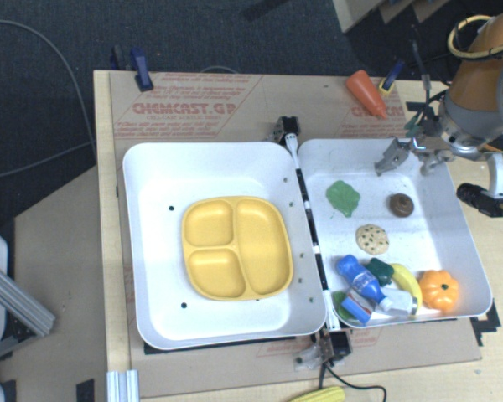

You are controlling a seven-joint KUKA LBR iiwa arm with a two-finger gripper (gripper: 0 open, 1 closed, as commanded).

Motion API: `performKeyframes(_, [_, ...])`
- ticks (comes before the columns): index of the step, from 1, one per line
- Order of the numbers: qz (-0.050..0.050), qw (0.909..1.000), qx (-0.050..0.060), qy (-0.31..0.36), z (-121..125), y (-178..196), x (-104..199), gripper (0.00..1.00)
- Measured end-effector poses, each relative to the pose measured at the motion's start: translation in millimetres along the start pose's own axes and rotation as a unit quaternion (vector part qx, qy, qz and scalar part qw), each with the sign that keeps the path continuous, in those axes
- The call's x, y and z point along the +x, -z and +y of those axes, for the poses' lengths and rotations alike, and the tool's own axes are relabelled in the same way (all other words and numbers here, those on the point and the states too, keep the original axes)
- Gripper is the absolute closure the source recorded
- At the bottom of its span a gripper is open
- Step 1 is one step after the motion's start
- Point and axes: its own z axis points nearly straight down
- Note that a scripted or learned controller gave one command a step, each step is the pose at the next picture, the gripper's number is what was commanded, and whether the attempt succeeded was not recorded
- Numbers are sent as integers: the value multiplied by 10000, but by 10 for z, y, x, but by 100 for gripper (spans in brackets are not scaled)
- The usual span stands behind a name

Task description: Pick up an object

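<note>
- Camera view, item one, nearest the lens: a heap in the near corner of the right bin (461,216). It comprises a blue bottle (360,279), a yellow banana (406,280), a small orange pumpkin (440,290) and a green piece tucked between them.
- Item two: a speckled cookie (371,239), lying flat just beyond that heap, toward the bin's middle.
- Item three: a brown round piece (401,204), beyond the cookie and a little to its right. It has no long axis to speak of.
- Item four: a green leaf-like piece (344,198), left of the brown piece, near the divider between the bins.
- Item five: the left bin (151,182), bearing a yellow divided plate (236,248).
- Item six: an orange carrot-shaped toy (366,94) on the bench, beyond the right bin's far edge.
- Item seven, myself: my gripper (411,152) hangs over the far right part of the right bin, jaws apart with nothing between them, wrist pointing down, arm leading off to the right.
- Governing relation, in my judgement: the brown piece is the nearest candidate, lying just nearward of my jaws; a short shift toward the camera and a descent would reach it.
</note>
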Motion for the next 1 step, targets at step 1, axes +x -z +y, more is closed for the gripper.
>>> performKeyframes(1, [3, 10000, 5, -4, -332, -631, -234, 0])
